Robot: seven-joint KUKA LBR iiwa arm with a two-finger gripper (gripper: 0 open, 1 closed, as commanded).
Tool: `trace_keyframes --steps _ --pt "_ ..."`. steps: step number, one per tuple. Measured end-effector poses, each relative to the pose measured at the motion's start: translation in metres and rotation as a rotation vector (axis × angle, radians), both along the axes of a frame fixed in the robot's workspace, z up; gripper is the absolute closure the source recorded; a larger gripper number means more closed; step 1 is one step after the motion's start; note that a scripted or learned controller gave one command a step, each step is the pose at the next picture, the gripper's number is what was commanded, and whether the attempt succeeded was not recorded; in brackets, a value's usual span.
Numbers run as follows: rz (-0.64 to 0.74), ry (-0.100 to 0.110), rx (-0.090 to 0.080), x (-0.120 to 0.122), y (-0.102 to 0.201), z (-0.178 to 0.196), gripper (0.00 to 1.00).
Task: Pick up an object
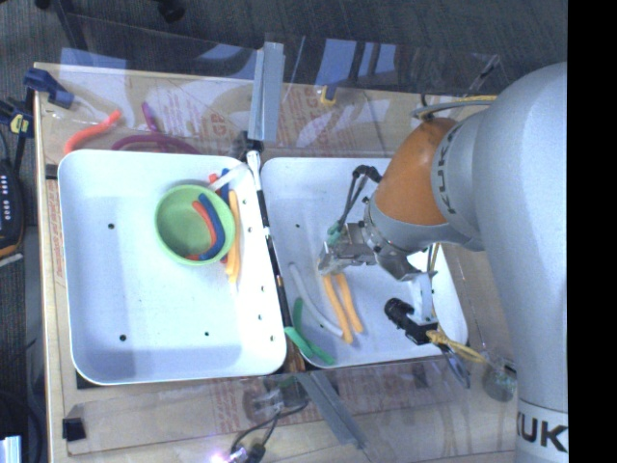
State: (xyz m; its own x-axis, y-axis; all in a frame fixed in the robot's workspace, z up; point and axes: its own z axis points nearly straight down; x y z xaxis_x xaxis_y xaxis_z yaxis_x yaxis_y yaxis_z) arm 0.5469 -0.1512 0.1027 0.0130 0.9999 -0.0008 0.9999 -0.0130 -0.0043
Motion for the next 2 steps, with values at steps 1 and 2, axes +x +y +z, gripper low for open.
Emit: trace_keyframes --steps 1,2 --pt "0.001 0.001 -0.001 -0.0002 0.0 -0.0001 0.0" --pt "0.003 0.003 0.0 -0.0001 0.0003 0.0093 1.0"
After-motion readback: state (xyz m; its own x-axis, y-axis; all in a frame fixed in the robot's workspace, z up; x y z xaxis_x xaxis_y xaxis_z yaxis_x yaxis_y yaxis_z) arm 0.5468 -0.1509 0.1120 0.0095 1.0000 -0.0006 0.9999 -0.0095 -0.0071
